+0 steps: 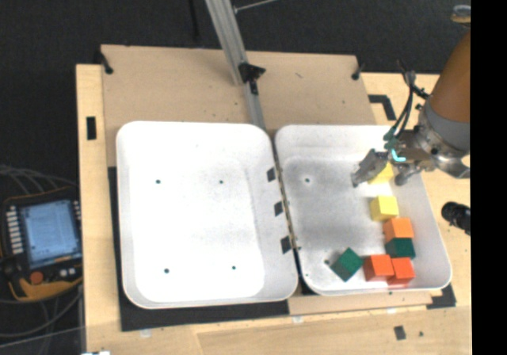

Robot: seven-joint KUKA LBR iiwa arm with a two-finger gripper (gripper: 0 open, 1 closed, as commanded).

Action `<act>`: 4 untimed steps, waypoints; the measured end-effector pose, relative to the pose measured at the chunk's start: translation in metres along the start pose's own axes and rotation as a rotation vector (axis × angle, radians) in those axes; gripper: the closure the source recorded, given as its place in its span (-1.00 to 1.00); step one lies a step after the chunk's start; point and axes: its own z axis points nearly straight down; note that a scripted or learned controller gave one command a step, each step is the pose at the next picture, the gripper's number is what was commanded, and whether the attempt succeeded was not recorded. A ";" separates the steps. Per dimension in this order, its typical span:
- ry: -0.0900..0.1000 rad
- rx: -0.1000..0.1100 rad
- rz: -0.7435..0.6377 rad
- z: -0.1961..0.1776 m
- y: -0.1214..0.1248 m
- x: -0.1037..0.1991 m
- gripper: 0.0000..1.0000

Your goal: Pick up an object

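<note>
We see two white bins, the left bin [198,211] and the right bin [333,187], in what looks like smooth plastic with a soft sheen, the right one greyed by scuffs. The bench [301,84] under them reads as matt, pale board, like unfinished wood or fibreboard. A slanted rail [222,13] at the far side looks like brushed metal. The small blocks [392,246] in the right bin appear matt and smooth-faced. The gripper [384,167] shows dull grey metal, and the arm's orange band [455,84] looks satin-smooth.
</note>
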 end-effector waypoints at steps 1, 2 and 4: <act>-0.001 -0.004 0.001 -0.002 0.001 0.000 -1.00; -0.002 0.001 0.006 0.053 0.009 0.004 -1.00; -0.002 0.002 0.004 0.171 0.013 -0.010 -1.00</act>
